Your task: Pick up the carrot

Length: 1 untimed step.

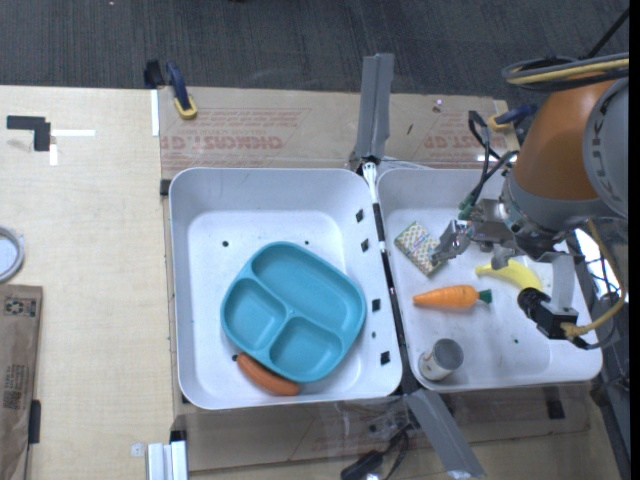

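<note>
Here the grey arm [565, 158] leans in from the right over the right bin [575, 368], its gripper [452, 240] low near the bin's upper middle; how far its fingers are parted I cannot tell. One carrot [450, 297] lies on the bin floor just below the gripper, apart from it. Also there: one banana [512, 273], one patterned sponge [417, 244], one small cup [441, 358]. The left bin [200, 268] holds one blue divided plate [292, 311] and one sausage [266, 375].
</note>
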Available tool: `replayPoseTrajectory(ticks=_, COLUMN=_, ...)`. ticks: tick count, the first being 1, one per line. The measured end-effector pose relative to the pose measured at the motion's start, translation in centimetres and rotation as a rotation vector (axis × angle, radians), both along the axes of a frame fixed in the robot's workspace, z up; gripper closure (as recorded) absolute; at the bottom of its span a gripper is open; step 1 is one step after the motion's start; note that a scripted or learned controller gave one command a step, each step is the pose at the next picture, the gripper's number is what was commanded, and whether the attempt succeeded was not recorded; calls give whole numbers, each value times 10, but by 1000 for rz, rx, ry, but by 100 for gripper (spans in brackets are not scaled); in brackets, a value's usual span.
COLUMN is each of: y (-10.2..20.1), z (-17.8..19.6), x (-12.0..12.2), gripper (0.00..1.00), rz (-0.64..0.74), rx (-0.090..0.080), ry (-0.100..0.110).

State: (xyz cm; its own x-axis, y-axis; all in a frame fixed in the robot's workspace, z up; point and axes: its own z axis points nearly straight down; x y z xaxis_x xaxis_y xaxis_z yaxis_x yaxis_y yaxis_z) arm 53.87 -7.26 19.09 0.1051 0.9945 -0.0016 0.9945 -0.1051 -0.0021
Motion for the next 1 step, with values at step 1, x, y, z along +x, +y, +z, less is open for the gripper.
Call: replayPoseTrajectory(ticks=1, y=-46, z=-98, x=-32, gripper=0, rz=128, rx=2, ry=2)
